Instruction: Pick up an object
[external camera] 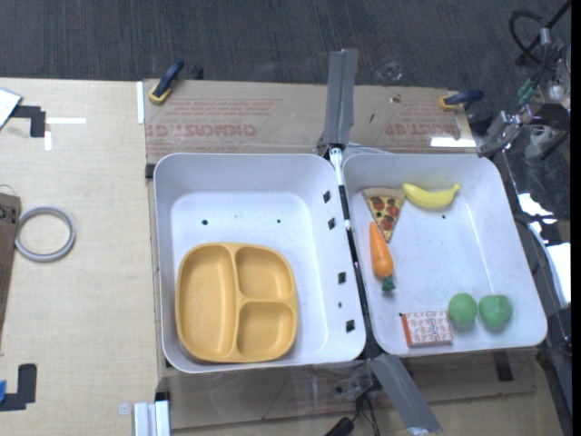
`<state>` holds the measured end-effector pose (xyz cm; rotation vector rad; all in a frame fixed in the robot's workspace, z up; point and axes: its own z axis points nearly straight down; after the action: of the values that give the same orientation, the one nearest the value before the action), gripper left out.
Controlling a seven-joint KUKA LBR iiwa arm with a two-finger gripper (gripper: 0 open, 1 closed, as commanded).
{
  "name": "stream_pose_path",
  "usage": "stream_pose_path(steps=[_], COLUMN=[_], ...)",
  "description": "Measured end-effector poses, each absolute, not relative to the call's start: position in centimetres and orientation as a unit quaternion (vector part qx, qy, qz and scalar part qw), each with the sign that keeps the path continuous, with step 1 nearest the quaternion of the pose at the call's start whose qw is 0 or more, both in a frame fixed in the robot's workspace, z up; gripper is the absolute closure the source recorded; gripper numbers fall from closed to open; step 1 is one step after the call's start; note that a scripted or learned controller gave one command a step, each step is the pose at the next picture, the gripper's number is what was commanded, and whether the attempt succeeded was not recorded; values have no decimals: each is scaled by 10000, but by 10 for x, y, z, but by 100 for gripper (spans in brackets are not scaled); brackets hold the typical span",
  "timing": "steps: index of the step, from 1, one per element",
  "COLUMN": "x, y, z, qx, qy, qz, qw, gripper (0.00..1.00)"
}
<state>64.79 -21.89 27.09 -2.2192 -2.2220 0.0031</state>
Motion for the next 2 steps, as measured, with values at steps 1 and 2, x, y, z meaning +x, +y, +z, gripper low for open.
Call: stream_pose_path(steps=[1,2], x=[605,564], y=[-141,-99], z=[148,214], qx=[-7140,-6768], qy=[-7001,-7362], qz=[13,9], qw=[12,7], gripper=[0,0])
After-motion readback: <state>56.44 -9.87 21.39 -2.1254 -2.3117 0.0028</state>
